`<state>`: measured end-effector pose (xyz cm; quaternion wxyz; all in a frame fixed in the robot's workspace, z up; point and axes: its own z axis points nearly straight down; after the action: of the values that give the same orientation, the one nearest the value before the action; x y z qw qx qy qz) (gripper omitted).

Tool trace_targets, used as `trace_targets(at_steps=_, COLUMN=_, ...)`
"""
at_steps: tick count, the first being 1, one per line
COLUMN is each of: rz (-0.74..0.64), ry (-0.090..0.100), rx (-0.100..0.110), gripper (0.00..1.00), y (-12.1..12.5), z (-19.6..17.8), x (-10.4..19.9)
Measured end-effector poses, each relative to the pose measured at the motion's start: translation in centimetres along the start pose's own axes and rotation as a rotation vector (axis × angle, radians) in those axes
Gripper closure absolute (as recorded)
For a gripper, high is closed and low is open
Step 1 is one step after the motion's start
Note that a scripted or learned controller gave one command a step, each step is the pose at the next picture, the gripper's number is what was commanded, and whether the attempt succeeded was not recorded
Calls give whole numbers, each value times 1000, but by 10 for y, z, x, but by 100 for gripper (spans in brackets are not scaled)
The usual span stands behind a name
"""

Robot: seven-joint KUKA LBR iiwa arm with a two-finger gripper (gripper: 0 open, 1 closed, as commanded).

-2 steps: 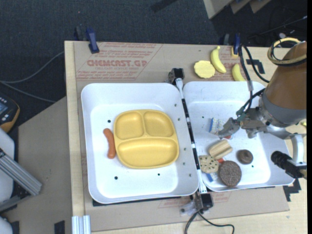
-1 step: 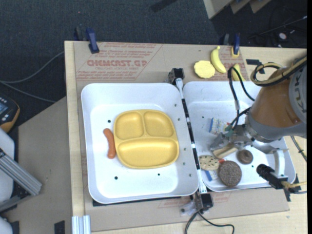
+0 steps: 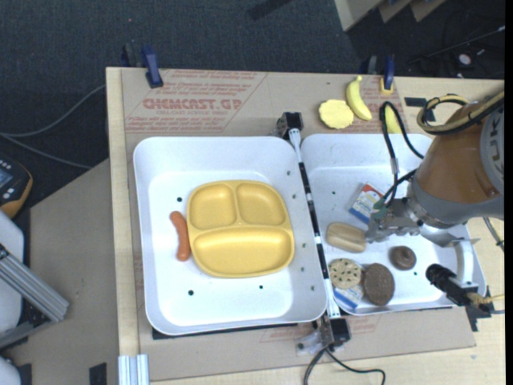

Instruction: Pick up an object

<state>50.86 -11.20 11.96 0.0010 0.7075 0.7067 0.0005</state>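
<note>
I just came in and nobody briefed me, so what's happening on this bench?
A grey robot arm reaches in from the right over the right bin. Its gripper is down among toy foods, next to a tan bread roll and a small carton; no item is visibly between the fingers. A cookie and two brown pieces lie nearby. The left bin holds a yellow divided plate and a hot dog. A banana lies outside the bins.

The arm (image 3: 457,171) has a broad orange band above a grey wrist. Black cables (image 3: 390,147) loop along it. The claw (image 3: 383,224) is grey metal.
</note>
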Motion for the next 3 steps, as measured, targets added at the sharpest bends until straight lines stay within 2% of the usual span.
trace_targets(at_steps=1, rz=0, ry=0, rx=1, gripper=0, y=0, z=1, x=0)
trace_targets(at_steps=2, rz=-2, ry=-5, rx=-8, gripper=0, y=100, z=14, x=-66)
trace_targets(at_steps=3, rz=1, ry=4, rx=11, gripper=0, y=14, z=31, x=-40)
